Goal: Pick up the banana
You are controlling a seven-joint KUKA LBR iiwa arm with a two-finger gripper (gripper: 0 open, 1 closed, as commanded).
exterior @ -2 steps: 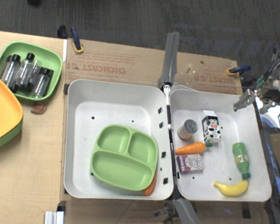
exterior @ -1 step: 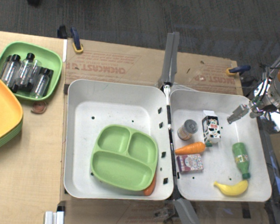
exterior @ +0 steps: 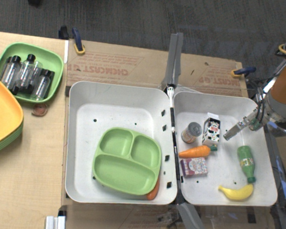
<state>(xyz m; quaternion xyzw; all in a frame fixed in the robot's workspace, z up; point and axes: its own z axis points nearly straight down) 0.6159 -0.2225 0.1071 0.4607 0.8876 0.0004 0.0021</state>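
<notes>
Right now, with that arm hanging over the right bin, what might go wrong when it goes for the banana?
The banana lies close to the bin's near wall, so the pincer may bump the wall or pinch badly. The green bottle sits just above the banana, almost touching its tip, and could get nudged or grabbed instead. The banana's curved shape might also let it slip free.

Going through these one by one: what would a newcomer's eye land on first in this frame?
Probably the green divided plate filling much of the left bin, the brightest large shape. Next, the yellow banana at the near edge of the right bin, with a green bottle just above it. The gripper hangs over that bin, apart from the banana.
</notes>
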